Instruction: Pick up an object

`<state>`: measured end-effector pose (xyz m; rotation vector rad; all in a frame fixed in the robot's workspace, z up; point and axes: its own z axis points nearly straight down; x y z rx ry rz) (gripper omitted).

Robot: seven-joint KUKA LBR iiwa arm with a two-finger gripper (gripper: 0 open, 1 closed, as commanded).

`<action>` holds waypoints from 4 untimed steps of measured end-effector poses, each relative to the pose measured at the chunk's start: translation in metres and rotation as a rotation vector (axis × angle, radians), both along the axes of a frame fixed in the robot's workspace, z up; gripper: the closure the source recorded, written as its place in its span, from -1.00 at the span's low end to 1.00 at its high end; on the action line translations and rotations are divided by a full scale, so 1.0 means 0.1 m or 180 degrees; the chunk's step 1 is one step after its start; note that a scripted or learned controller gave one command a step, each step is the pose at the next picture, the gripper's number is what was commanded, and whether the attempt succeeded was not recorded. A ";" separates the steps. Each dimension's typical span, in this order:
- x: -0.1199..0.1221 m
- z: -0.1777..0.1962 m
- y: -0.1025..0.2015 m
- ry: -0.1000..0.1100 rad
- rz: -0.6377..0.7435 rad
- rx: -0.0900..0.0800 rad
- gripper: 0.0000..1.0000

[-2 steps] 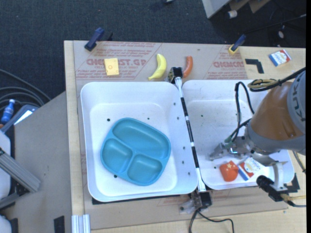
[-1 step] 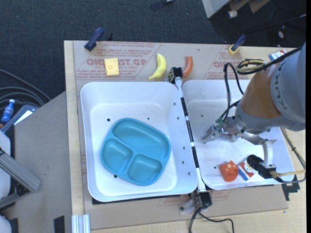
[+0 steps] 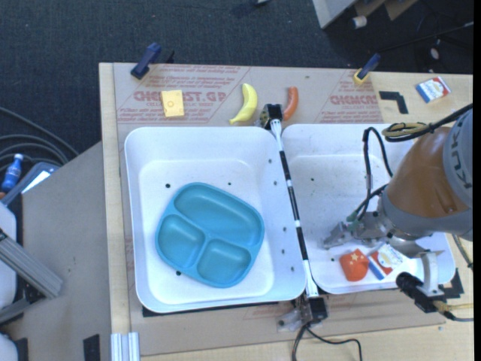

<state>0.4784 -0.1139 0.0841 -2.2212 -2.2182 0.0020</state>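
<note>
The arm (image 3: 432, 179) covers much of the right bin (image 3: 323, 156) and is cut off at the picture's right edge.

Two white bins (image 3: 143, 224) (image 3: 316, 145) sit side by side — the left one holds one blue tray (image 3: 210, 234) with three compartments. The right bin holds one red object (image 3: 354, 265) and one small red-and-white item (image 3: 381, 262). On the board behind lie one banana (image 3: 245, 104), one orange chili (image 3: 290, 102), one yellow block (image 3: 173, 104) — and two clamps (image 3: 146, 60) (image 3: 366, 68).
</note>
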 end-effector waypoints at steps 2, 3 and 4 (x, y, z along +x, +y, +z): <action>0.00 0.00 0.18 0.0001 0.0007 0.0004 -1.00; 0.83 0.01 0.23 -0.0010 0.0009 -0.0003 -1.00; 0.83 0.10 0.23 -0.0010 0.0011 -0.0006 1.00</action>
